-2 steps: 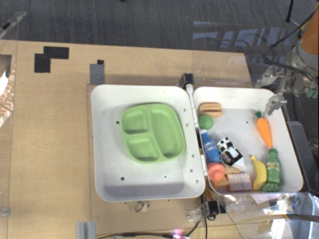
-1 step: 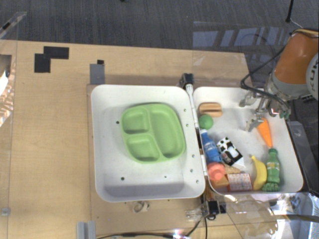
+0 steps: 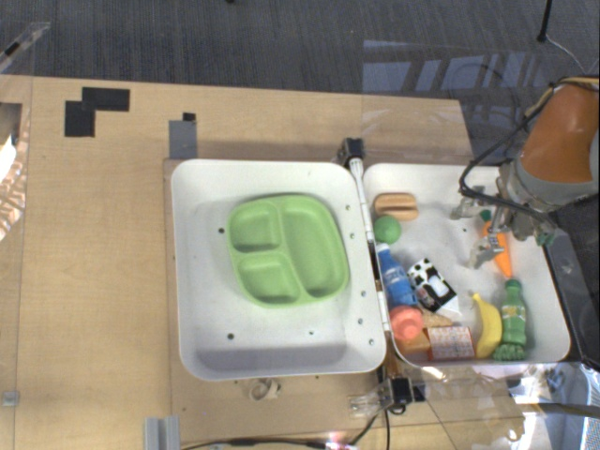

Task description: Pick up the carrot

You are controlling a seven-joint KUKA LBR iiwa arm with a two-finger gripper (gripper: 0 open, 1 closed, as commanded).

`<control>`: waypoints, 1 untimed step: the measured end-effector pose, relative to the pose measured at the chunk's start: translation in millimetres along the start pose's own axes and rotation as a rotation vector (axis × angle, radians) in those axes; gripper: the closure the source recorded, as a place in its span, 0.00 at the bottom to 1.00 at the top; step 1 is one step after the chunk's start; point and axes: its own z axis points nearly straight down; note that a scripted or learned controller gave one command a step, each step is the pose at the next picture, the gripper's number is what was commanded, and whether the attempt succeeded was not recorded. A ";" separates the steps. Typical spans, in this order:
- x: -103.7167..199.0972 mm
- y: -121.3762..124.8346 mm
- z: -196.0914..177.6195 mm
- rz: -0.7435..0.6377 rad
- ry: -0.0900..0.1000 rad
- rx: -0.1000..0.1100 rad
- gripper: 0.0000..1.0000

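A: Where's the carrot (image 3: pixel 505 257)?

B: In the right bin (image 3: pixel 553 293), toward its right side, lying with its green top pointing far and its orange tip pointing near. The banana (image 3: pixel 487 324) and a green bottle (image 3: pixel 512 322) lie just nearer.

A: And the tool (image 3: pixel 497 233)?

B: Right over the carrot's far end, hanging from the arm (image 3: pixel 560 148) that reaches in from the right. It sits low there because the carrot lies flat on the bin floor, so it has to come down from above.

A: Has it got hold of it?

B: I can't tell. Grey metal overlaps the orange, but the view is too small to show a grip.

A: Why so crowded on that side?

B: The toys are all in the right bin: a bun (image 3: pixel 395 203), a green ball (image 3: pixel 386 229), a blue bottle (image 3: pixel 397 283). The left bin (image 3: pixel 202 345) carries just a green tray (image 3: pixel 284 248), probably the drop-off place.
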 end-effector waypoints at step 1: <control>65.9 4.6 -1.8 0.018 -0.001 0.001 0.00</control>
